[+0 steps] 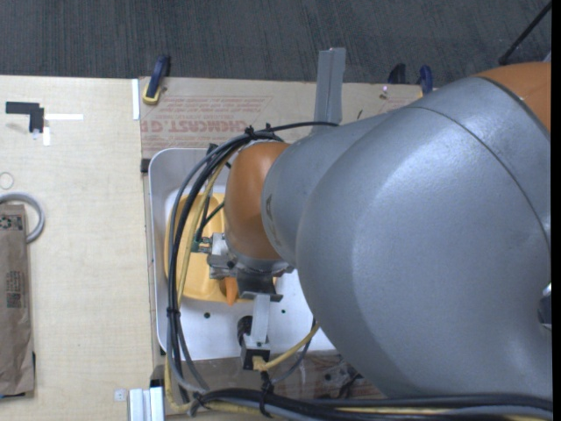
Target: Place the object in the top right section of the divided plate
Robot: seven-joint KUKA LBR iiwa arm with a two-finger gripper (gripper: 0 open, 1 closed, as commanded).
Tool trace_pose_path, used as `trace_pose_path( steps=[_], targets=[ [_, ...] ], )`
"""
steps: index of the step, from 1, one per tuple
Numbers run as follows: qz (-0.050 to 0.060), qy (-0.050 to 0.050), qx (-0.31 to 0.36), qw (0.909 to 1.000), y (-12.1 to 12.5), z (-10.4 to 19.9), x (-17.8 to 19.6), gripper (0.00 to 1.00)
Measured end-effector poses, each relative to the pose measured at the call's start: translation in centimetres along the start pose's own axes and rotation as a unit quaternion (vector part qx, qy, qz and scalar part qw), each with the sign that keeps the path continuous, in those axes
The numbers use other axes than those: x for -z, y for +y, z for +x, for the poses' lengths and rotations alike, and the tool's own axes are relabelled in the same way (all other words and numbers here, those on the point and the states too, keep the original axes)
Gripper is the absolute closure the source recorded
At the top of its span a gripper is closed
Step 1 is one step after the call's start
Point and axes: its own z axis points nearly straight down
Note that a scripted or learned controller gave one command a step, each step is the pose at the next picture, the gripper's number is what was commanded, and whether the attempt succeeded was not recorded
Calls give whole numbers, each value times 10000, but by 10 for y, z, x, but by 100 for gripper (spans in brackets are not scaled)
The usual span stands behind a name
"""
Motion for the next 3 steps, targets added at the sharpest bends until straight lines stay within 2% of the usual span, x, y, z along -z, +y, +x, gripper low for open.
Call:
trace_pose_path(
  steps=[1, 2, 3],
  targets=[
    [27, -17, 434, 9991, -1, -2, 0, 100],
    [206, -30, 280, 9994, 8, -99, 40, 100],
    [111, -80, -1730, 9848, -4, -26, -1, 100]
  ],
)
